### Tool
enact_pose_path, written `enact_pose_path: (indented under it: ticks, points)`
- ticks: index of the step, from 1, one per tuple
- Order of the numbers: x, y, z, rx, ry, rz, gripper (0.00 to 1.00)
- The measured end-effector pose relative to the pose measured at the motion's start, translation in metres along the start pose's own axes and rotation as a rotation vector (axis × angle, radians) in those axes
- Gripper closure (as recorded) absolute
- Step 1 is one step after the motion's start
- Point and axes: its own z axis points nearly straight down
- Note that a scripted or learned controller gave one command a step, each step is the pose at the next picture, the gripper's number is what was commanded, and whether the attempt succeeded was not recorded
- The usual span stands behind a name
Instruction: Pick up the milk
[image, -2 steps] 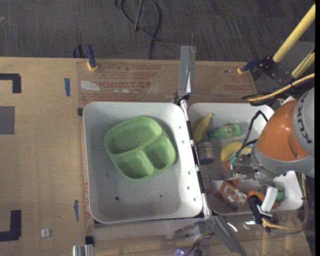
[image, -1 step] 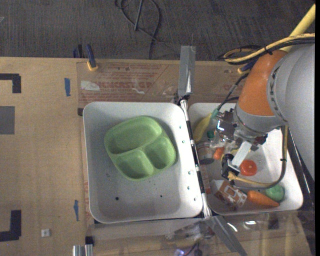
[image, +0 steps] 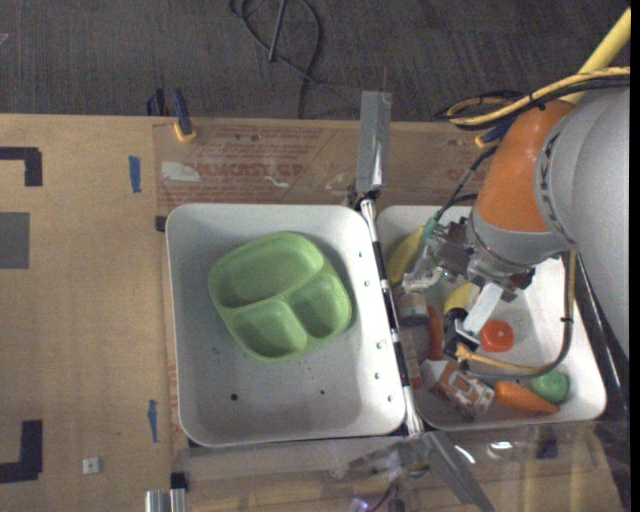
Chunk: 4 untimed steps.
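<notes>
1. Nearest the camera, at the front edge of the right bin (image: 592, 372) and well below the gripper (image: 437, 268) in the view, lies the milk (image: 462, 386), a small brown-and-white carton.
2. Just right of the milk, an orange carrot (image: 525, 398) touches a green piece (image: 551, 385).
3. Between those and the gripper sit a red disc (image: 497, 335) and a thin red item (image: 435, 338).
4. The gripper hangs over the right bin's left half, apart from the milk; whether it is released or clenched I cannot tell.
5. Just left of the gripper lies a yellow banana (image: 404, 255).
6. Farther left, the left bin (image: 200, 400) holds a green divided plate (image: 280, 295).
</notes>
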Motion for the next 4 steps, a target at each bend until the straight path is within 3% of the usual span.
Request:
enact_pose_path:
  ticks: [1,2,3,4]
  points:
    - [-0.043,-0.009,0.000,0.003,0.000,0.032,0.00]
    - [-0.133,-0.018,0.022,0.001,0.001,-0.030,0.00]
    - [-0.086,-0.038,0.072,-0.001,0.002,-0.078,0.00]
    - [-0.121,-0.023,0.073,-0.002,0.001,-0.062,0.00]
